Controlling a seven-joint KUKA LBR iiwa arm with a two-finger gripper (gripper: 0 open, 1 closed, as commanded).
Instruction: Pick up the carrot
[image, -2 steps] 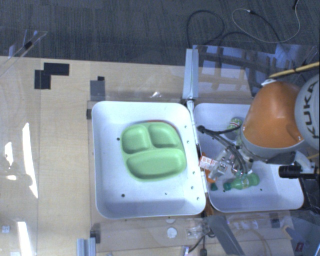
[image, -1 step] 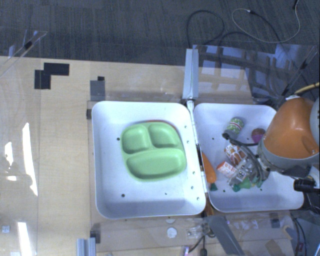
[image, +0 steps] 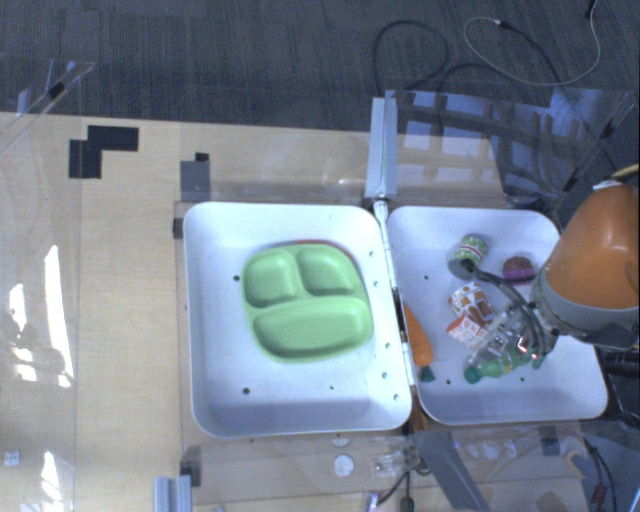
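The carrot (image: 417, 340) is orange with a small green end toward the front. It lies along the left wall of the right bin (image: 570, 400), next to the divider between the bins. My gripper (image: 512, 338) hangs low over the middle of the right bin, to the right of the carrot and apart from it. It sits above a cluster of small packets and a green bottle. The grey and orange arm (image: 600, 260) covers the bin's right side.
Under the gripper lie a green bottle (image: 486, 369) and orange-white snack packets (image: 468, 312). A small can (image: 468, 250) and a purple item (image: 518, 267) sit farther back. The left bin (image: 215, 400) holds a green divided plate (image: 305, 300).
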